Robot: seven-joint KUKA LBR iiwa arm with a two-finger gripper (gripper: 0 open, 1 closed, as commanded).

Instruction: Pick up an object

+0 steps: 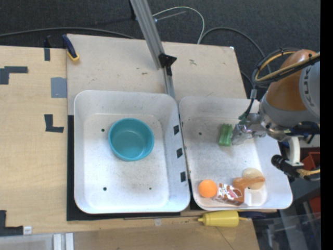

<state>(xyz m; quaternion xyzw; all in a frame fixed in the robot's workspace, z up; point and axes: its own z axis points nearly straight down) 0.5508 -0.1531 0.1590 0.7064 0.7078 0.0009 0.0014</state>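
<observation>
Over the right bin (270, 155) the gripper (242, 133) hangs low, just beside a small green block (225, 135) that lies on the bin's floor; whether it is open or closed cannot be told from this angle, and the block is not seen between its tips; along that bin's near edge sit an orange ball (207, 188), a red-and-white packet (229, 192) and a tan cup (252, 180); the left bin (91, 139) bears a teal bowl (131, 139); a yellow bottle (223, 219) lies on the bench just past the right bin.
</observation>
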